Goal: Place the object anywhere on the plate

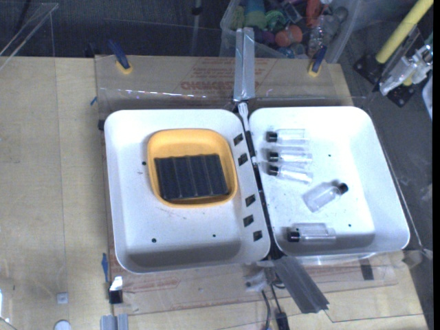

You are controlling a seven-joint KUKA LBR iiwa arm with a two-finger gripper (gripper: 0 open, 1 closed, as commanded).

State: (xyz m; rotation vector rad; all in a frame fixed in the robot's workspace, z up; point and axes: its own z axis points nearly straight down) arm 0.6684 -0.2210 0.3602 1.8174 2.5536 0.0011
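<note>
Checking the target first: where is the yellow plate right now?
The yellow plate sits in the left bin of the camera view, a dark ridged block lying on it.

Toy-filled clear tub (289, 12) behind bins (124, 184)

The clear vials (289, 155) in the right bin (385, 184) nearly vanish against the white; only their dark caps read plainly. The toys in the box (289, 9) behind are cut off by the top edge.
</note>
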